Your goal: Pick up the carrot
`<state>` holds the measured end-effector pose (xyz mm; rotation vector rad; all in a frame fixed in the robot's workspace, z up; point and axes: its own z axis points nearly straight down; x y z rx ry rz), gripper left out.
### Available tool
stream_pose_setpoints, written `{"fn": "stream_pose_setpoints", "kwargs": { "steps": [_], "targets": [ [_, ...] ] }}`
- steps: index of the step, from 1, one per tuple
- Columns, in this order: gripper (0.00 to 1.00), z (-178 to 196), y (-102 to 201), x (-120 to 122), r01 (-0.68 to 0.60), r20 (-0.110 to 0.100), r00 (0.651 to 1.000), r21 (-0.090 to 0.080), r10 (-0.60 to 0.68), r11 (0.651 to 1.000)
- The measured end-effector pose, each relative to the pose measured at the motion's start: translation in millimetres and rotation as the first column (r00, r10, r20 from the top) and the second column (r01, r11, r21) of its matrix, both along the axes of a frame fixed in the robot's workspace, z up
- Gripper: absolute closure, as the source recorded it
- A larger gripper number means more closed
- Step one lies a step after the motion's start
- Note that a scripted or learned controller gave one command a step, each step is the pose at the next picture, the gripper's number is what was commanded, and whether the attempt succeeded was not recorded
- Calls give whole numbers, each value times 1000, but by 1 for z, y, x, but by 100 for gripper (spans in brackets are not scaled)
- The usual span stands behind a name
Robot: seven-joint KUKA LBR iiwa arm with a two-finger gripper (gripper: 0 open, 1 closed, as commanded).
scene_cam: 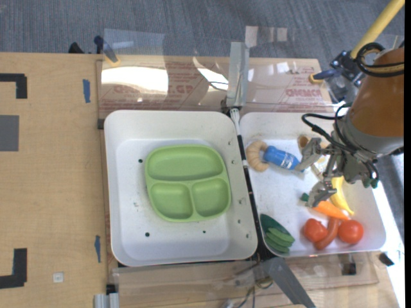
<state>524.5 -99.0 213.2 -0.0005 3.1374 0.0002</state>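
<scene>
1. Orange carrot (332, 210) lies in the right bin (282, 204), near its right side, just above the red tomatoes (334, 231)
2. The gripper (319, 193) sits right at the carrot's left end; whether it grips it, I cannot tell
3. A yellow piece (341, 194), possibly a banana, touches the carrot
4. The left bin (122, 172) holds a green divided plate (187, 181)
</scene>
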Motion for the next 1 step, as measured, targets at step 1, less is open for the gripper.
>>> {"fn": "stream_pose_setpoints", "kwargs": {
  "steps": [1],
  "targets": [
    [0, -117, -51, -29, -194, 6, 981, -3, 194, 981]
  ]
}}
